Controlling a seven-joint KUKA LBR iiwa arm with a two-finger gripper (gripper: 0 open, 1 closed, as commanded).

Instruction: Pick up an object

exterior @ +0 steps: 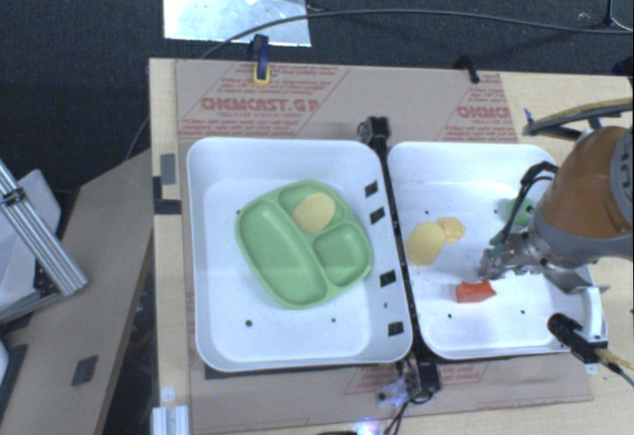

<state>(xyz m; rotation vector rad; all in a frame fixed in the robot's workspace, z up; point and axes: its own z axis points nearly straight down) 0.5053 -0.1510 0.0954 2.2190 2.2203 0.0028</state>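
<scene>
Currently gripper (494,263) low in right bin (436,165), just above and right of red piece (475,291); gap to it small, contact uncertain. Red piece long axis roughly left-right, near bin's front. Arm (589,200) enters from right, wrist bent down over bin. Finger spread: cannot tell. Yellow pieces (432,239) lie left of gripper, apart. Green tray (297,250) in left bin (228,225) carries another yellow item (314,212).

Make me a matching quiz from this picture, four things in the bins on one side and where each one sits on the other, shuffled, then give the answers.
Things:
1. green divided plate
2. red piece
3. pale yellow lump
4. gripper

Places:
A. in a compartment of the plate
B. on the right bin's floor, near its front
C. on the left bin's floor
D. over the right bin, just above the red piece

Pairs: 1-C, 2-B, 3-A, 4-D
</scene>
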